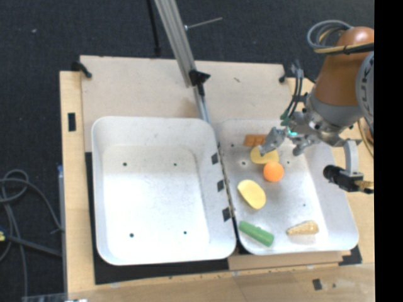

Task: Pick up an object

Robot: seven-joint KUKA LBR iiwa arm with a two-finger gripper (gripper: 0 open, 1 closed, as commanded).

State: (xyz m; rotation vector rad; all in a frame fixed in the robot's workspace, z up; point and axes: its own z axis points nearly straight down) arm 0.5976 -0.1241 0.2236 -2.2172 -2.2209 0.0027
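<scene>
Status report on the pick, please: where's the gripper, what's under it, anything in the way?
Gripper open, over right bin's far end. Nothing between fingers. Yellow piece and orange ball just below it; brown piece close alongside.

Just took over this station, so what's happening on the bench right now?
The arm reaches in from the right, its gripper low over the far end of the right bin, beside a yellow piece and an orange ball. Nothing is visibly between its fingers. A yellow oval, green stick, tan piece and brown piece also lie there.
</scene>
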